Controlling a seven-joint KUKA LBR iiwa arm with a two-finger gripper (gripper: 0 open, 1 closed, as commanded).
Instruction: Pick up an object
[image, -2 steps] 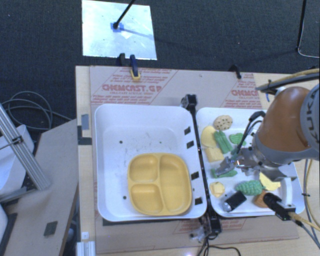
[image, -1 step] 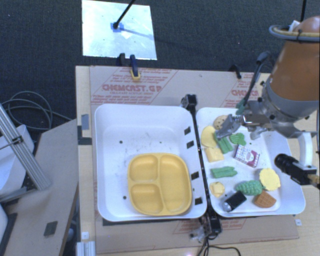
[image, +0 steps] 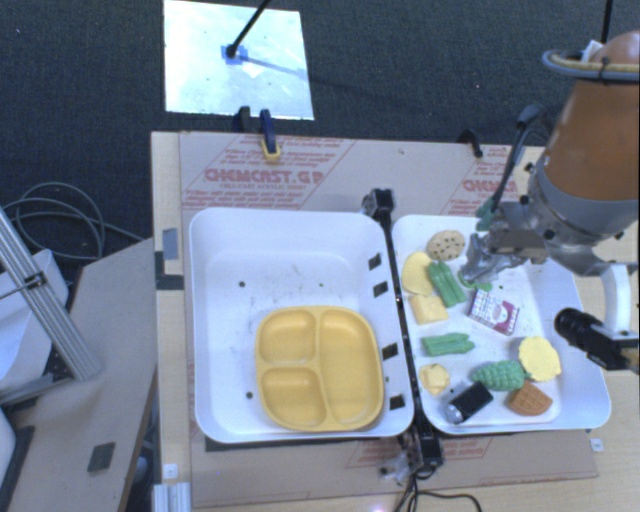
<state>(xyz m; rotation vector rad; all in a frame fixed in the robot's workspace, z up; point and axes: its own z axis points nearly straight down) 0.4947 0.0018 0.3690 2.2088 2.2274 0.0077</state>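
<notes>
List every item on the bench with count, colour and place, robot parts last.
white bins: 2, left, right
divided tray: 1, yellow, left bin
cookie: 1, tan, right bin's far end
green pieces: 3, right bin, upper, middle, lower
yellow pieces: 4, right bin
red-and-white packet: 1, right bin
black item: 1, near edge
orange piece: 1, near corner
gripper: 1, grey, over right bin

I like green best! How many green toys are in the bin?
3. One lies by the gripper near the top of the right bin, one in the middle, one near the bottom. The arm may hide more.
</notes>
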